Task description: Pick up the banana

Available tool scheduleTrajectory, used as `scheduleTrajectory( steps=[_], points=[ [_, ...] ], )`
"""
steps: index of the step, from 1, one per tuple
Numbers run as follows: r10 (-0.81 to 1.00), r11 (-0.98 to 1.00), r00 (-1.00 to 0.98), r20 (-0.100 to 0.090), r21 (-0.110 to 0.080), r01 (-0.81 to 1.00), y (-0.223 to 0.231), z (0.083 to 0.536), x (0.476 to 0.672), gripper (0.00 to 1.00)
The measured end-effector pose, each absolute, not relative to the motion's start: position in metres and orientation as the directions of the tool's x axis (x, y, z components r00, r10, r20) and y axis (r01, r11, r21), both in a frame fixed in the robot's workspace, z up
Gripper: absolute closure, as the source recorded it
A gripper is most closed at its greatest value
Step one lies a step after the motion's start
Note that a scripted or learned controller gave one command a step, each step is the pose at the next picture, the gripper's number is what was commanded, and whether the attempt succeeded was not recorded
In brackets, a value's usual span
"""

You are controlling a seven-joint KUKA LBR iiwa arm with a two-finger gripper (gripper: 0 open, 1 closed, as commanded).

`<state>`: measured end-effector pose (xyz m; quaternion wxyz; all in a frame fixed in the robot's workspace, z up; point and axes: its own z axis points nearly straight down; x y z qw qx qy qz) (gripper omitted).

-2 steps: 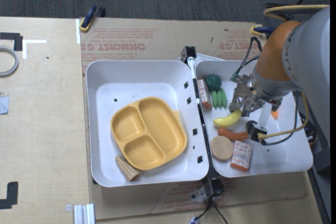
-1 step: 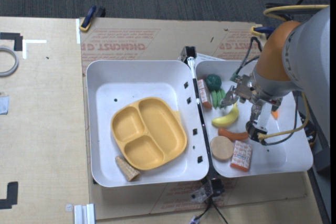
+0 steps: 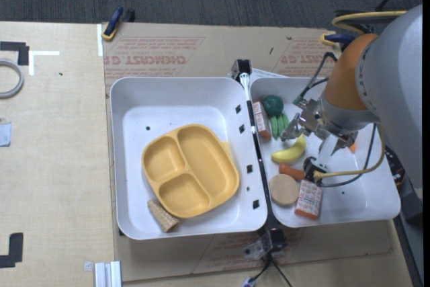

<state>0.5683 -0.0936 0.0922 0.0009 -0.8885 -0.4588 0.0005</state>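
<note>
The right bin [image 3: 376,208] is crowded around the banana [image 3: 290,153]. Just left of it, along the wall shared with the left bin [image 3: 124,165], lie a green vegetable piece [image 3: 278,125] and a small red-and-white packet [image 3: 258,117], with a dark green round item [image 3: 273,104] above them. Below the banana sit an orange carrot-like piece [image 3: 293,172], a tan disc [image 3: 283,190] and a red-and-white carton [image 3: 309,200]. The arm [image 3: 373,77] reaches in from the right, and the jaws [image 3: 300,126] hang over the banana's upper right end; whether they are spread or pressed together I cannot tell, and nothing is seen pinched between them. A cable [image 3: 349,173] loops from the wrist across the bin floor to the right of the carton.

The banana is yellow, short and curved, lying flat near the middle-left of the right bin, with its darker tip pointing left toward the shared wall.

The left bin holds a yellow divided plate [image 3: 191,170] and a brown block [image 3: 163,216] touching the plate's lower left edge. Most bare floor in the right bin lies at the right and lower right, partly under the arm. On the counter [image 3: 54,178] beyond the bins lies a blue clip [image 3: 113,22] at the cardboard's [image 3: 168,54] upper left corner
</note>
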Motion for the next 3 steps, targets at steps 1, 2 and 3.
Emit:
scheduleTrajectory(
  steps=[1, 2, 3],
  points=[
    [0.816, -0.577, 0.577, -0.001, -0.002, 0.816, -0.094, 0.102, 0.569, 1.00],
    [0.727, -0.687, 0.687, -0.001, -0.002, 0.727, -0.093, 0.092, 0.541, 1.00],
    [0.728, -0.686, 0.686, -0.001, -0.003, 0.728, -0.094, 0.102, 0.541, 1.00]
  ],
)
